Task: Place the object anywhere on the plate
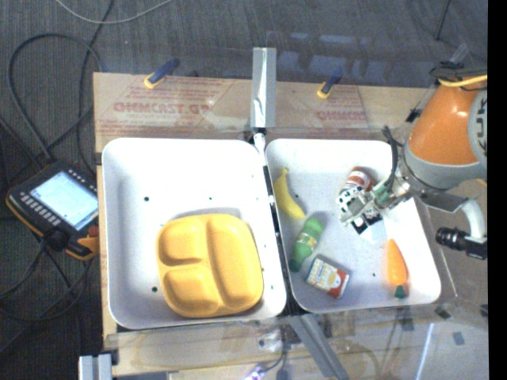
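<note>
A wooden bench (119, 105) was seen from above, w/ two shallow white bins set side by side on it and touching along a central divider. The left bin (127, 172) was occupied by a yellow plate (210, 264) w/ three compartments, sat toward the bin's front and a little right of centre. The right bin (317, 153) was reached into from the right by the grey arm, whose orange band (451, 125) was seen above the bin's right rim.

In the right bin, several items were laid apart from one another. A banana (287, 195) was lying along the left wall, near the divider. Just below it, a green bottle (307, 240) was lying tilted, cap end toward the front left. A small red and white carton (328, 276) was lying near the front, beside the bottle's lower end. An orange carrot (397, 266) w/ a green tip was placed near the front right corner, well apart from the rest.

The gripper (366, 207) was positioned over the middle right of the bin, approx. beside a small red and white can (358, 180) and a black and white item that could not be identified. Whether the fingers were clenched or released could not be told, as the parts were too small and cluttered. No item from the right bin was lying on the plate.

A handheld control pendant (55, 204) w/ a lit screen was resting left of the bench, on the floor.
</note>
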Robot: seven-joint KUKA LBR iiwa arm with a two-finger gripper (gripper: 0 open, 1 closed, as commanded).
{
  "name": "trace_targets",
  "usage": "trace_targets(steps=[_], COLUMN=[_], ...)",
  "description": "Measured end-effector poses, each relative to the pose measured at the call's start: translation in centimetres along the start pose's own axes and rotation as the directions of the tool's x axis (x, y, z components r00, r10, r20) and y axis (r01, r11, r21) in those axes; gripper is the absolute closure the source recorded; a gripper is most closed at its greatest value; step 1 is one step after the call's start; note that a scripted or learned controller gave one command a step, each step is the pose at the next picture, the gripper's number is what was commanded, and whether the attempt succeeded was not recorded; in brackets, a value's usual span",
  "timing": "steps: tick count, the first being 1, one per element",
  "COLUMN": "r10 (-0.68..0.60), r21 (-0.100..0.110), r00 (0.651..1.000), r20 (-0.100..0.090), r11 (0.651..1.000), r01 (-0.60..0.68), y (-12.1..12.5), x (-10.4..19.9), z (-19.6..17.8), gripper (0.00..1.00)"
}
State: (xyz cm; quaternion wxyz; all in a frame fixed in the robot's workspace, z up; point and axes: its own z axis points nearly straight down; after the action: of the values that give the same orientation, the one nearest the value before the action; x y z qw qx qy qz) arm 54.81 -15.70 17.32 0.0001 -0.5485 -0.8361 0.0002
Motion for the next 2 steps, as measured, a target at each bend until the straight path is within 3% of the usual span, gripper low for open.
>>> trace_targets(steps=[1,2], r10=[-0.213,-0.251], r21=[0.0,0.003], r00=[0.977,0.968], r20=[0.0,-0.002], r11=[0.977,0.968], r01=[0.213,0.251], y=[0.1,0.3], x=[10.1,16.9], z=[-6.6,-3.8], gripper=[1.0,1.0])
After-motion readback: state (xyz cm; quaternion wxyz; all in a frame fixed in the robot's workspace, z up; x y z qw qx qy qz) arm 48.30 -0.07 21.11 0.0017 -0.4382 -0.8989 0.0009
